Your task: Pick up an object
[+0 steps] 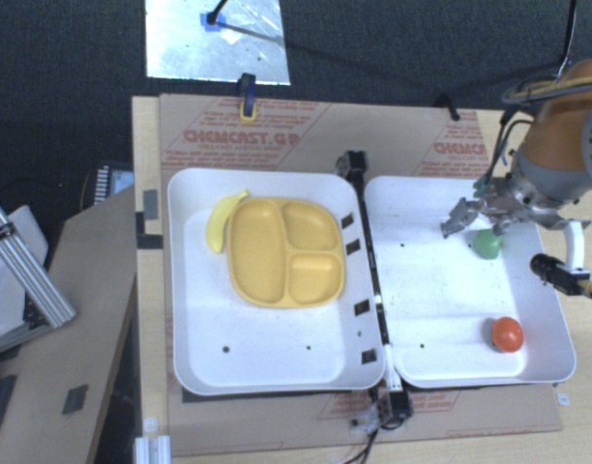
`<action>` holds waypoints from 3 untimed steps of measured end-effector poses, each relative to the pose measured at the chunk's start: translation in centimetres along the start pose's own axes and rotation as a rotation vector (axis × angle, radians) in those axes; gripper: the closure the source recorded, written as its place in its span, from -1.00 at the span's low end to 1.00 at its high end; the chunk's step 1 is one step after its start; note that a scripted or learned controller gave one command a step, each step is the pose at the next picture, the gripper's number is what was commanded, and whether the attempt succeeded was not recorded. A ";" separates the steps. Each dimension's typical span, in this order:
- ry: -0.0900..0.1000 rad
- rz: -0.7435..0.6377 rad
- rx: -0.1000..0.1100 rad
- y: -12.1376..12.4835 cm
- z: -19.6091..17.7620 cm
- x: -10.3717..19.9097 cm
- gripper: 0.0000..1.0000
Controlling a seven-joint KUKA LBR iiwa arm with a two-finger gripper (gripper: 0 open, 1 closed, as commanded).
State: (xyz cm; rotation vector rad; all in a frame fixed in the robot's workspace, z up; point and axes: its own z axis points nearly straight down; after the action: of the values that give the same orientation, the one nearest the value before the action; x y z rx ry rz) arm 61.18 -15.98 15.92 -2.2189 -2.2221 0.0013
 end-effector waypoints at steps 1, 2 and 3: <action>0.001 0.001 0.000 0.2 6.0 -0.5 -1.00; -0.002 0.001 -0.007 0.3 4.6 -0.6 1.00; -0.001 -0.003 -0.006 0.3 0.0 0.0 1.00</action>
State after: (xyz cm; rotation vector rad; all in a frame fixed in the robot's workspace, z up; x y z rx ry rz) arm 61.46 -15.93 15.89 -2.2195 -2.2292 -0.0042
